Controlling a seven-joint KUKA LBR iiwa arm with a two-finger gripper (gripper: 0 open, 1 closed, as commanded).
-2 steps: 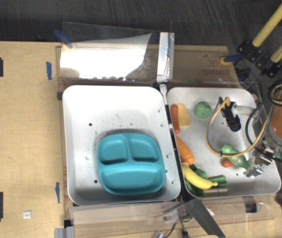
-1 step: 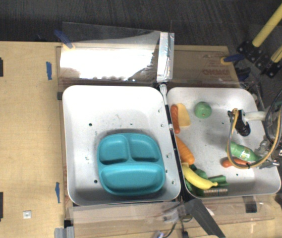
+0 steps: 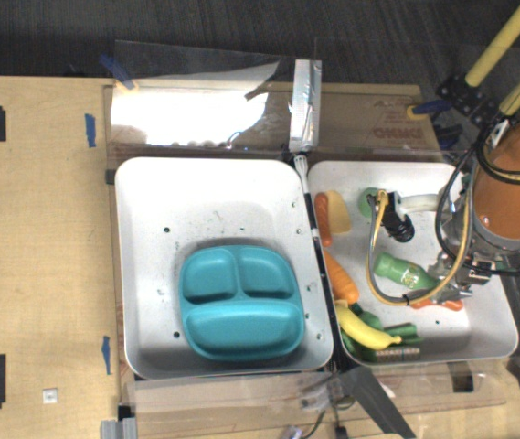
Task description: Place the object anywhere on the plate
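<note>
Bench: you are looking down on a pale wooden bench top (image 3: pixel 31 245) marked with black tape corners, carrying two shallow white bins side by side.
Left bin: the white left-hand bin (image 3: pixel 150 199) holds the teal plastic plate with three compartments (image 3: pixel 241 302), lying flat toward the bin's near edge.
Right bin: the white right-hand bin (image 3: pixel 493 323) holds the toy food and the working end of the arm.
Arm: the grey arm with its orange band (image 3: pixel 514 190) stands over the right bin's far-right side, cables looping from it down into the bin.
Gripper: the two-finger gripper (image 3: pixel 456 282) sits low near the bin's right wall; you cannot tell from here how it stands, as cables and wrist cover it.
Objects: an orange toy carrot (image 3: pixel 340 280) lies along the bin's left wall, a yellow toy banana (image 3: pixel 366 329) near the front, a green toy bottle (image 3: pixel 398 269) mid-bin, and a pale toy bread piece (image 3: pixel 335 210) by the far-left corner. None touches the plate.
</note>
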